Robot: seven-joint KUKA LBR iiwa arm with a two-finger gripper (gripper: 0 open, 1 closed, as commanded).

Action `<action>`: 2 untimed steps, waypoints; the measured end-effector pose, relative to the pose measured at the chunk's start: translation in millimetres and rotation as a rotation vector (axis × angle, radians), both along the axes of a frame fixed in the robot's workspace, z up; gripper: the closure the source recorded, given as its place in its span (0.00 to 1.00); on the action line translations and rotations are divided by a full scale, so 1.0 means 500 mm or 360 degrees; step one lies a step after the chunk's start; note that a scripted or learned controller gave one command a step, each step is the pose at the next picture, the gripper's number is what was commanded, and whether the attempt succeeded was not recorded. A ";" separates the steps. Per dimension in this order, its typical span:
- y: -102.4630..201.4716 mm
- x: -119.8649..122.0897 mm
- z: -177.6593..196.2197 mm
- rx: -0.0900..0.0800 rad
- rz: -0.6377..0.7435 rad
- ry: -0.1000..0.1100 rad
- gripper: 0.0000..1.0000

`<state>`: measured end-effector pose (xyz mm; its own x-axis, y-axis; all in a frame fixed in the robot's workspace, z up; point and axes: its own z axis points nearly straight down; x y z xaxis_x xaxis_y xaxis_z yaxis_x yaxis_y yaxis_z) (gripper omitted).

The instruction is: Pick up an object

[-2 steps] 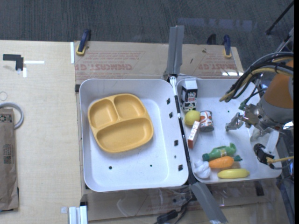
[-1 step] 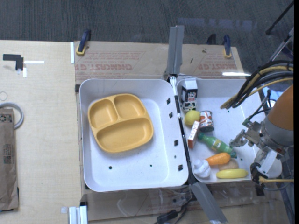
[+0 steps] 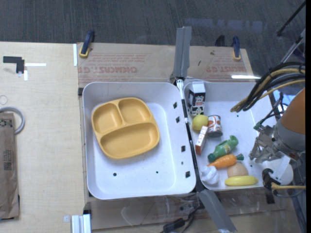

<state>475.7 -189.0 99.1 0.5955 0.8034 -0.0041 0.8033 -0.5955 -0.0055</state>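
gripper [image 3: 265, 148] hangs at the right bin's [image 3: 243, 89] edge, can't tell its state, probably lining up on the carrot [image 3: 224, 161]

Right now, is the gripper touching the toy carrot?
Apart. The camera view shows bare white bin floor between the gripper and the toy carrot.

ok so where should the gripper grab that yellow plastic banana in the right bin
Probably the middle of the yellow plastic banana, from straight above, fingers across its narrow width. It lies flat and lengthwise along the near wall of the right white bin; its right end is free, but a beige round toy crowds its far side.
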 end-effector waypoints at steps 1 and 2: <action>-0.030 0.132 0.082 -0.0004 -0.0457 -0.0005 1.00; -0.011 0.168 0.177 -0.0003 0.0043 -0.0006 1.00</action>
